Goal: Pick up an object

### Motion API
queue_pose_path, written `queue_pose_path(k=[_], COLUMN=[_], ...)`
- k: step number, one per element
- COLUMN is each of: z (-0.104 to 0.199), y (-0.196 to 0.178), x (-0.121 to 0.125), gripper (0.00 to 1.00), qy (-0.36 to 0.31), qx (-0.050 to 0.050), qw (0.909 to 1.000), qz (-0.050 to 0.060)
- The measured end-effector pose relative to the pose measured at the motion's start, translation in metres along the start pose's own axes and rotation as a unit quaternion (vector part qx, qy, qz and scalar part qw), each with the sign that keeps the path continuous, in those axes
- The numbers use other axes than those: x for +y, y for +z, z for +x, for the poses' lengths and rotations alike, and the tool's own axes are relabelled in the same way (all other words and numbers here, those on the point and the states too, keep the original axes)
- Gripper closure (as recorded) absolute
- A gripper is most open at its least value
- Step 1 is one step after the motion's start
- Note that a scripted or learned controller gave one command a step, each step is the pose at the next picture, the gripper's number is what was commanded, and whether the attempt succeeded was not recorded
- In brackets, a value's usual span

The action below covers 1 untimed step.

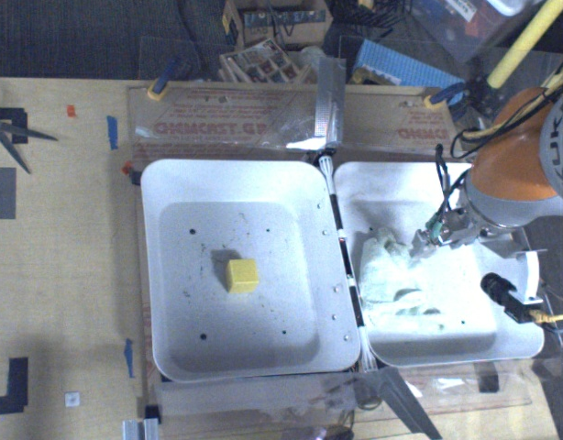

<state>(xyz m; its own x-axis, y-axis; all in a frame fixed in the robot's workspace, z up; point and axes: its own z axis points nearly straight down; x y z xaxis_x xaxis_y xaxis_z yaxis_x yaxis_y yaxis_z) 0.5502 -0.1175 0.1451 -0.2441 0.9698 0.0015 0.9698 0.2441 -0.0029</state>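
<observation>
A small yellow block (242, 275) lies near the middle of the left bin (171, 191). In the right bin (373, 186) lie pale, whitish-green crumpled things (384, 269) and a clear one (414, 302) near the bin's front. My gripper (426, 237) hangs over the right bin, just right of the pale pile, under the orange wrist band (511, 168). Its tips are small and dark against the clutter, and the arm hides part of the bin's right side.
A metal divider strip (341, 246) runs between the two bins. A cardboard wall (236, 122) stands behind them. Blue clips (112, 131) and black tools (11, 131) lie on the wooden bench at left.
</observation>
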Motion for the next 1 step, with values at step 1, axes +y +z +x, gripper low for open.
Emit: queue_pose_path(k=[1], z=[-0.0177], y=[0.0555], x=[0.0314], gripper=[1.0], qy=[0.088], qx=[-0.003], qw=[0.9961], qz=[-0.006])
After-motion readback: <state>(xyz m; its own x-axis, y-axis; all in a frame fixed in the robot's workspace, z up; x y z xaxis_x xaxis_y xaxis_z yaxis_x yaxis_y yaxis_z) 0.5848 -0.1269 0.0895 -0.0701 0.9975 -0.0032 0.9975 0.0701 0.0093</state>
